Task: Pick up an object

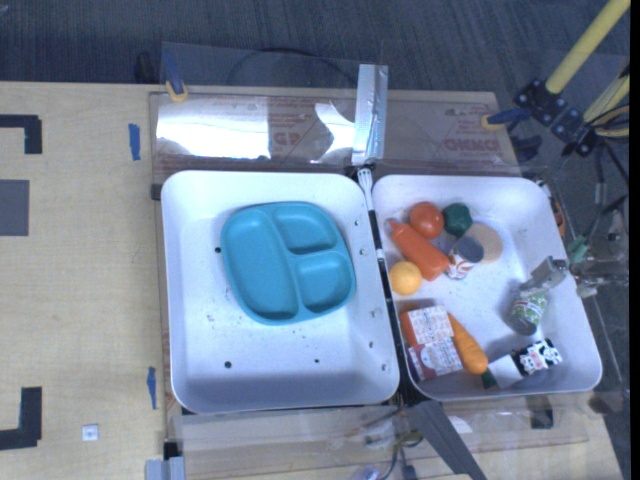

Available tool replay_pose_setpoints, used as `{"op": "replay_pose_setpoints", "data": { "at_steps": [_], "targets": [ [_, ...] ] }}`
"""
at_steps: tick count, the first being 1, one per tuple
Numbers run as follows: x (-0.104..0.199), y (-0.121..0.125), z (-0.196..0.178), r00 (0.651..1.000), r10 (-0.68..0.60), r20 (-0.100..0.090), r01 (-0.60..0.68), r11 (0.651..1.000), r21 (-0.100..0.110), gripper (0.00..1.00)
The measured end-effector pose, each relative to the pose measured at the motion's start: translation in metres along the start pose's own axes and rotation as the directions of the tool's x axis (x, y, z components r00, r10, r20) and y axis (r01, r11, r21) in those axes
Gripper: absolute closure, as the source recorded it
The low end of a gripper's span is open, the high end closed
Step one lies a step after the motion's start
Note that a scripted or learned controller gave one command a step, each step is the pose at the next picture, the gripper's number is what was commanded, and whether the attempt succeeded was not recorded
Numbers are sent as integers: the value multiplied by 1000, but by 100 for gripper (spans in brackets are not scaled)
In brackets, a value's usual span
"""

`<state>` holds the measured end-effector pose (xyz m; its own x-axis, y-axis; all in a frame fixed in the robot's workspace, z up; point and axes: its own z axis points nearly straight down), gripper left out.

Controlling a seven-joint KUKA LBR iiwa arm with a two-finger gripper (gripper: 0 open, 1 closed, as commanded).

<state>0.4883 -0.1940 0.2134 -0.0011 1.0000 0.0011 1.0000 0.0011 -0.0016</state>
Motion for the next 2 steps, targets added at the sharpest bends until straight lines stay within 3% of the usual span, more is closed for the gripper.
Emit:
{"op": "replay_pose_setpoints", "data": {
  "at_steps": [1, 2],
  "targets": [
    [40, -2, 93, 1000, -14, 10, 14, 1000, -26, 0],
    [64, 136, 64, 1000, 17, 1, -17, 1000, -7, 0]
  ]
}}
